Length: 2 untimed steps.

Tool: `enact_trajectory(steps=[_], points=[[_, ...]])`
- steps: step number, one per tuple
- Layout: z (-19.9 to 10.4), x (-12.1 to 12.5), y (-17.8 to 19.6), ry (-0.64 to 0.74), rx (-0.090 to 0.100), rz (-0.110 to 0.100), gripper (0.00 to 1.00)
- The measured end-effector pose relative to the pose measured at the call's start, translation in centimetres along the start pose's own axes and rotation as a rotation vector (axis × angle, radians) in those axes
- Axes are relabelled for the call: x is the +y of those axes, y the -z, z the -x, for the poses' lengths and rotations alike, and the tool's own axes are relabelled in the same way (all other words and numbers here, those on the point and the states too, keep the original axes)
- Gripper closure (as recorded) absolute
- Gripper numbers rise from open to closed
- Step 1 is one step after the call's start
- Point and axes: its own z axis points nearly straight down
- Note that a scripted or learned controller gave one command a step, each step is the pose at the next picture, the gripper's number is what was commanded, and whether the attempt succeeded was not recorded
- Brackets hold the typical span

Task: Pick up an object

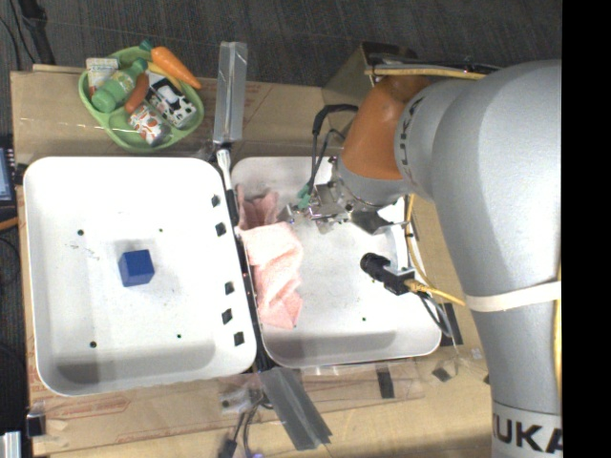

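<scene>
Bench [48, 122] of brown board, two white bins side by side on it. Up at 11 o'clock, outside the bins, sits a green bowl [93, 113] heaped with toy food, an orange carrot [172, 63] poking over its rim at 2 o'clock.

The left bin [76, 332] has one blue block [136, 267] in it, close to the middle of the floor and well apart from every wall.

The right bin [353, 322] holds a pink cloth [272, 275], crumpled along the 9 o'clock wall and running from about 11 o'clock down to 8 o'clock. A darker, bunched part lies at its top end.

The gripper [317, 208] is low over the right bin at about 11 o'clock from the bin's middle, just beside the upper end of the cloth, on the cloth's 2 o'clock side. I can't make out whether it touches the cloth, and from here I can't tell if its grip is closed or slack; I see nothing clearly caught in it.

Behind it the orange band [372, 141] leads to the thick grey arm [496, 160], which comes in from 3 o'clock.
</scene>
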Motion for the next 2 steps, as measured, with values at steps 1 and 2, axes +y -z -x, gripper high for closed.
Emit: enact_trajectory(steps=[1, 2], points=[[-1.6, -3.1, -2.3, 0.169, 0.000, -0.001, 0.00], [0.9, 5.1, -2.0, -0.019, -0.001, 0.001, 0.00]])
